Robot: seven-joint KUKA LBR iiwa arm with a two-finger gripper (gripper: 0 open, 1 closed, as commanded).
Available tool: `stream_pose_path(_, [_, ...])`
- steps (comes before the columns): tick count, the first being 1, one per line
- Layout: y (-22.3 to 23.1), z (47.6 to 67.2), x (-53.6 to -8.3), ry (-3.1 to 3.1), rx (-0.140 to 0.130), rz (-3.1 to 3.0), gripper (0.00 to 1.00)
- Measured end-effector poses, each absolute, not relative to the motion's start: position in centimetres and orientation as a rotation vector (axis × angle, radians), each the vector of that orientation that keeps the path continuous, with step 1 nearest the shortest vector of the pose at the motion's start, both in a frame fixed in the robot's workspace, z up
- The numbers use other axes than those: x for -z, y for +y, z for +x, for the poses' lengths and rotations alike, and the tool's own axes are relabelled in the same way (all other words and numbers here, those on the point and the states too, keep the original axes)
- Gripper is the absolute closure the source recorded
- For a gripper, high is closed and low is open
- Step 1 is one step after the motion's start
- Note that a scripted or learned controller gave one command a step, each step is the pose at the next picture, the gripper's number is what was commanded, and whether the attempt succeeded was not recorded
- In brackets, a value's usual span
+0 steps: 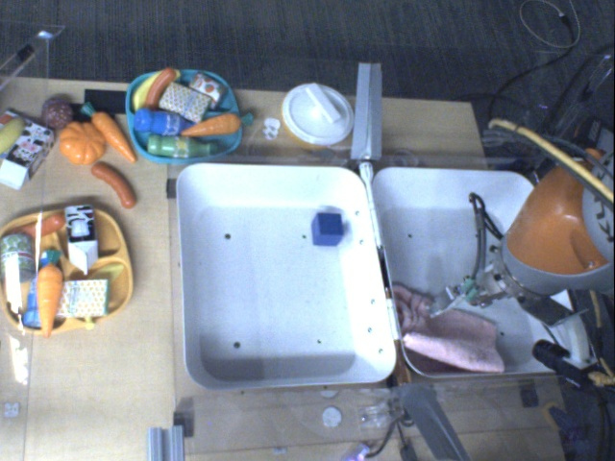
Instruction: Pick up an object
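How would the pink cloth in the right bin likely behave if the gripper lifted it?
The pink cloth lies crumpled and folded, so it is probably floppy and would drape from the gripper. It looks thin, likely light. A pinch on one fold may lift only part, the rest trailing over the right bin.

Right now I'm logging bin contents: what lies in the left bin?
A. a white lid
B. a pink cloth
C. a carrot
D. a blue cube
D: the blue cube sits alone in the left bin; the pink cloth lies in the right bin.
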State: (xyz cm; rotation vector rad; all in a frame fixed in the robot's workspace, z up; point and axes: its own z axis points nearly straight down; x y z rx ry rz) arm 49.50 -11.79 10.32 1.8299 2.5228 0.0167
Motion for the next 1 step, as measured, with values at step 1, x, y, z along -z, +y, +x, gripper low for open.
stream_pose_path(1, [-12.44,58.38,-10.28,2.401,-0.003,2.021,0.00])
